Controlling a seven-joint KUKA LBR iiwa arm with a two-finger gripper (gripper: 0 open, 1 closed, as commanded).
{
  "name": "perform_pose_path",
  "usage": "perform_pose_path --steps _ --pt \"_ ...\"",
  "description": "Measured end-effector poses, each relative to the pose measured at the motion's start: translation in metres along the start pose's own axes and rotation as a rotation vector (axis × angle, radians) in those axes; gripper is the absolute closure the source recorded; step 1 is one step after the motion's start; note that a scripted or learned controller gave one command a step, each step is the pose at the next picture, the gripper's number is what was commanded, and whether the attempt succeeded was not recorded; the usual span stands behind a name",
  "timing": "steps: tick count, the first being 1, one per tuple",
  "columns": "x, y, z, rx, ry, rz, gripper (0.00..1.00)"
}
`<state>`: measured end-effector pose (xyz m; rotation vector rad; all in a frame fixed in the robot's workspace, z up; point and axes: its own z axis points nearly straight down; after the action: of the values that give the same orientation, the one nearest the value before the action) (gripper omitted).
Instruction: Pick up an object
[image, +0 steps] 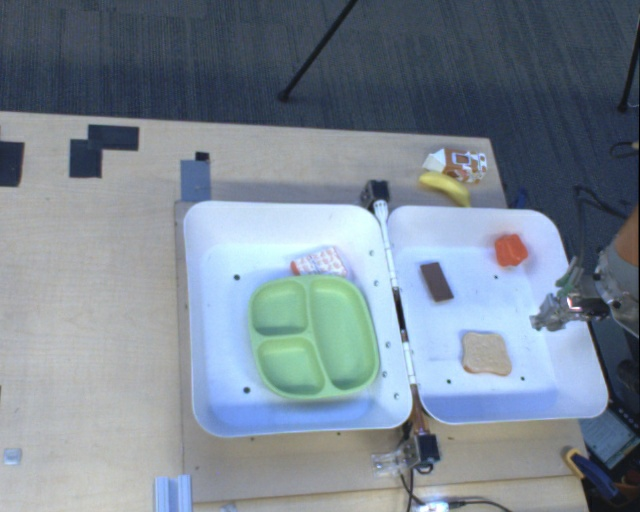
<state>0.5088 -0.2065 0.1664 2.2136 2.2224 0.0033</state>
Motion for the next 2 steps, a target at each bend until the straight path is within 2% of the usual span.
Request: perform_pose_path --steps 1,2 --pt "0.0712 -0.0194 -0.022 0.003 0.003 -0.001 1.0" --pt "0.0707 -0.0195 -0.022 0.003 0.002 0.0 0.0"
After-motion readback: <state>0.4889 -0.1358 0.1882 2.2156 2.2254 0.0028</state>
